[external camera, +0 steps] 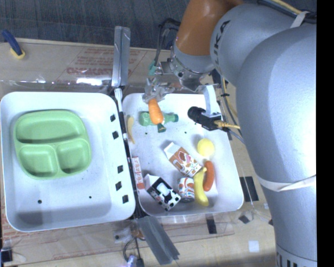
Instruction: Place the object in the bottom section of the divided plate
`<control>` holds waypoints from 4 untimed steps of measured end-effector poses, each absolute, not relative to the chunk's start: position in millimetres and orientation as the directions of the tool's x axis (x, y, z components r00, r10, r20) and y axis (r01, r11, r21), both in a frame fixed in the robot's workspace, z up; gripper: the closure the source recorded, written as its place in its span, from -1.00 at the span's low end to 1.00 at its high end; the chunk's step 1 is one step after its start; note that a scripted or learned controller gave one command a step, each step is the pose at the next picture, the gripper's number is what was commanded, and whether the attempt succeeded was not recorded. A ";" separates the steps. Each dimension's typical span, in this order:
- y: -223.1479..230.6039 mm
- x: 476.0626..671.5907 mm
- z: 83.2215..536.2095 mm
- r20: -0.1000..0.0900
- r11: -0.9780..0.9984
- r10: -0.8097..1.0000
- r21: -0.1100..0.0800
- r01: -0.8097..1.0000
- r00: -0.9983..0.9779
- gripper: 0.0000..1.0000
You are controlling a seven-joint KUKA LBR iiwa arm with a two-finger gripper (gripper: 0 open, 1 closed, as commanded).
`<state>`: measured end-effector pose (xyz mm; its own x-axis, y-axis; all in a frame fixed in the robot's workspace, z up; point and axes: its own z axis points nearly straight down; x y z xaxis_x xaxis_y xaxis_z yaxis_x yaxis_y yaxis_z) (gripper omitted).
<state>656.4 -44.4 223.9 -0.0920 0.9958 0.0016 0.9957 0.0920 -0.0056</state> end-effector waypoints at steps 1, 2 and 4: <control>-28.1 630.7 191.4 0.001 0.394 0.919 -0.004 0.919 -0.394 1.00; 68.0 632.9 192.2 -0.001 0.425 0.905 -0.001 0.905 -0.425 1.00; 96.3 653.1 192.5 -0.001 0.516 0.857 0.000 0.857 -0.516 -1.00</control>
<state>653.1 96.3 192.5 -0.5158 0.8567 -0.0008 0.8567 0.5158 0.0003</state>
